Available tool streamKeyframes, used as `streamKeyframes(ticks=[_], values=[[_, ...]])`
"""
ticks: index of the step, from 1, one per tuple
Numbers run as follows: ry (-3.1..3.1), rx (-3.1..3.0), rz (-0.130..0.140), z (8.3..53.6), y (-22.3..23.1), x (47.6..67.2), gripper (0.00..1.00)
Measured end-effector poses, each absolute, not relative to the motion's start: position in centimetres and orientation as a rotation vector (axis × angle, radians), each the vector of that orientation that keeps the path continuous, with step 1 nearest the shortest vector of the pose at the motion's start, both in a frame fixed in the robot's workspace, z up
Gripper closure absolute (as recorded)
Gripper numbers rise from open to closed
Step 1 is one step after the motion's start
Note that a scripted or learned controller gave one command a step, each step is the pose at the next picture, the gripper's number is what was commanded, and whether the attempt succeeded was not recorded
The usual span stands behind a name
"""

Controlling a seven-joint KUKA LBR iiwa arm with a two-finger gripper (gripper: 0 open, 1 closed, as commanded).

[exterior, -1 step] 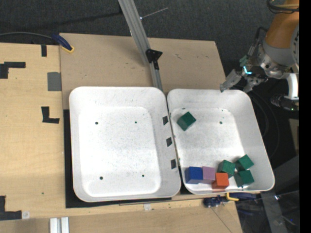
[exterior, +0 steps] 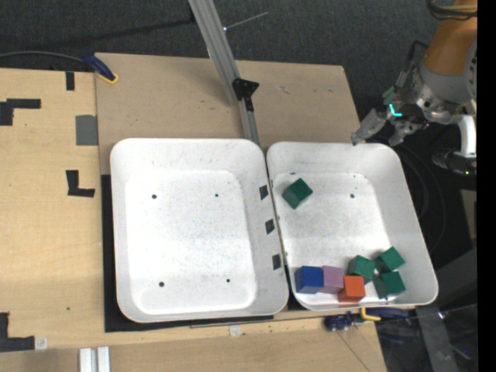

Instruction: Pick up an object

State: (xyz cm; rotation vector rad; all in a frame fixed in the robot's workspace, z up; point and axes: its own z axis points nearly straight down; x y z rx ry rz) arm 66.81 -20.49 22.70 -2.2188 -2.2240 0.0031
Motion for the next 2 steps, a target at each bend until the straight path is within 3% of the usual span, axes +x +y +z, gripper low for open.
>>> streamKeyframes(ticks=[2], values=[[-2.219, -2.216, 0.008, 9.9, -20.0, 66.2, 0.00]])
